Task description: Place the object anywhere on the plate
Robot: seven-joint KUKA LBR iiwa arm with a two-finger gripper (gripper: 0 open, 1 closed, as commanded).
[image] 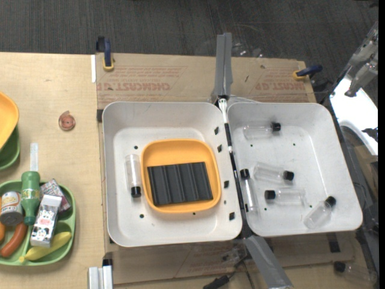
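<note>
Left bin (114, 161): orange plate (150, 158) sits roughly centred on the floor, nearer the right wall than the left. A black ribbed block (180, 182) lies flat on the plate, inside the rim, ribs running front to back, so the object is on the plate. One clear vial with a black cap (132, 174) lies on the bin floor just beside the plate's left edge, cap toward the front, apart from the block. Right bin (337, 161): five more clear black-capped vials, all lying down: one near the back (264, 128), one mid-floor (274, 174), one just in front of it (286, 195), one at the front right corner (319, 212), one along the left wall (245, 188). Both bins rest on a cardboard sheet (156, 80) with two clamps on its back edge: a blue-and-yellow one at the left corner (107, 56) and a blue-and-yellow one at the right (307, 72). The arm (361, 65) shows as grey-white hardware past the right bin's back right corner, clear of both bins (too blurred and cropped to read any detail there). On the bench left of the bins: green tray (66, 233) of toy food with a green bottle (30, 194) at the front left, an orange bowl (7, 122) cut by the left edge, and a small pink disc (67, 121) between the bowl and the left bin
</note>
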